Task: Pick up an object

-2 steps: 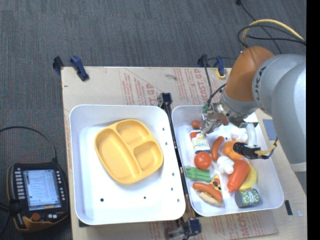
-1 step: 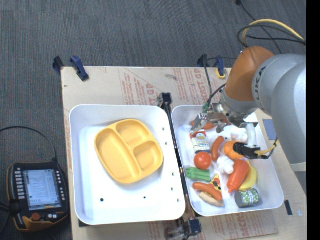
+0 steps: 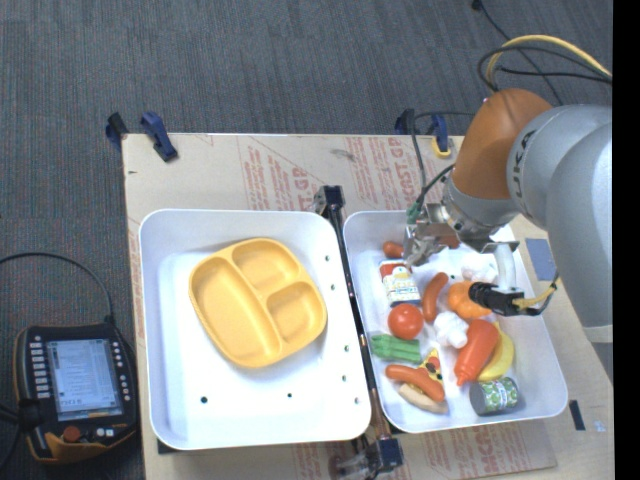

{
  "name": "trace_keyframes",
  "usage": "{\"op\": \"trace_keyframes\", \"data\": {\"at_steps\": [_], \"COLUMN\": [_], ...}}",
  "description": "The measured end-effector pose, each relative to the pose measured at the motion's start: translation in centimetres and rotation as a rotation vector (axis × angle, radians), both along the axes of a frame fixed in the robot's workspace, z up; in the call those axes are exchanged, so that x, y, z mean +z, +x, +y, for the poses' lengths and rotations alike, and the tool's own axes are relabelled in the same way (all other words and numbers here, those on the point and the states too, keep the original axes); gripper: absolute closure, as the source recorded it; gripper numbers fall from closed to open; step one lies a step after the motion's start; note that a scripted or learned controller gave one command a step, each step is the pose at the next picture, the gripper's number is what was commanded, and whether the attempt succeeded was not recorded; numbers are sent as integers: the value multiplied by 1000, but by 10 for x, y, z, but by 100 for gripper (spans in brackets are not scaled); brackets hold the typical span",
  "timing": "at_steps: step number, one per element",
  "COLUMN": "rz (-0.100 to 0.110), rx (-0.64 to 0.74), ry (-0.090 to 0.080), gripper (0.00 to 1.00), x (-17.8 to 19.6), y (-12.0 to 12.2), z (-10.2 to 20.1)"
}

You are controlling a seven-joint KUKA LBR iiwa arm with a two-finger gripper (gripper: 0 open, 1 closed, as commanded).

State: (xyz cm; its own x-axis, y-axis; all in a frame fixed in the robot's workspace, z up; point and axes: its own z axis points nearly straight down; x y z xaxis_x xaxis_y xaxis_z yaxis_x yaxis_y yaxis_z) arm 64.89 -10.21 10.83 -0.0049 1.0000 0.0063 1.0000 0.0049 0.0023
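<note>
The right bin [image 3: 545,393] holds a pile of toy food: a small bottle with a red cap [image 3: 400,282], a tomato [image 3: 405,321], a green piece [image 3: 397,348], a hot dog [image 3: 414,377], a pizza slice [image 3: 432,364], a carrot [image 3: 476,350], a banana [image 3: 500,358], a sausage [image 3: 434,295] and a grey can [image 3: 496,395]. My gripper [image 3: 424,244] hangs over the bin's upper left part, just above the bottle and beside a small red piece [image 3: 392,250]. I see nothing between its fingers.
The left bin [image 3: 160,268] holds a yellow divided plate [image 3: 258,300]. A teach pendant [image 3: 70,380] lies on the floor at the left. Blue clamps [image 3: 158,134] grip the board's back edge. The arm's cables [image 3: 530,53] loop above the right bin.
</note>
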Motion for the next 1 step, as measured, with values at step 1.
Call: {"op": "trace_keyframes", "data": {"at_steps": [1], "rz": [0], "rx": [0], "ry": [0], "gripper": [0], "x": [0], "y": [0], "z": [0]}}
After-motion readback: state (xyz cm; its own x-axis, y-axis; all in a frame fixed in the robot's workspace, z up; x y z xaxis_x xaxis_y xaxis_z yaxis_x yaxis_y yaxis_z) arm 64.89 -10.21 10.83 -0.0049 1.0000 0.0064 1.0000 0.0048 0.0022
